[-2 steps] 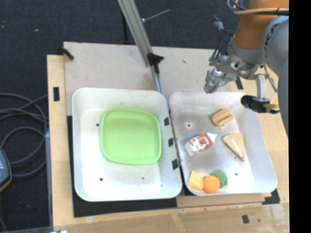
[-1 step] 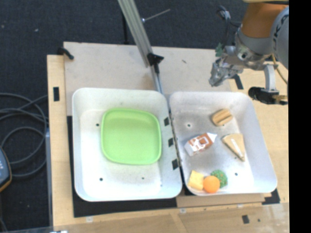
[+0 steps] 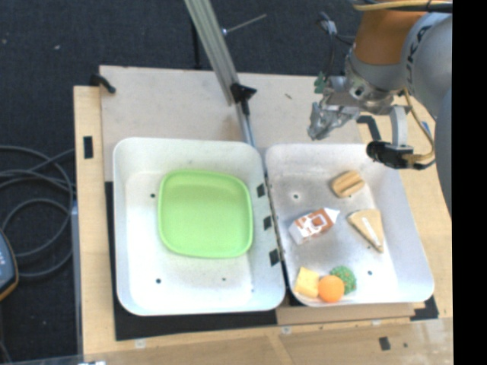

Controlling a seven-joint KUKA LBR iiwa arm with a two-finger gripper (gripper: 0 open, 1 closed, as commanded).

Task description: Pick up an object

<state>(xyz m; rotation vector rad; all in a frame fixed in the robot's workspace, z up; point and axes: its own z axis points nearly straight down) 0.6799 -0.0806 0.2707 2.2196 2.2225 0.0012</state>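
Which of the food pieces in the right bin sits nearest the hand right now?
The tan bread roll, at the bin's far side just below the hand. The wedge, the red-and-white packet and the orange ball all lie farther toward the near edge.

Grey arm (image 3: 430, 40), orange band, black cables, metallic tool (image 3: 323, 124)
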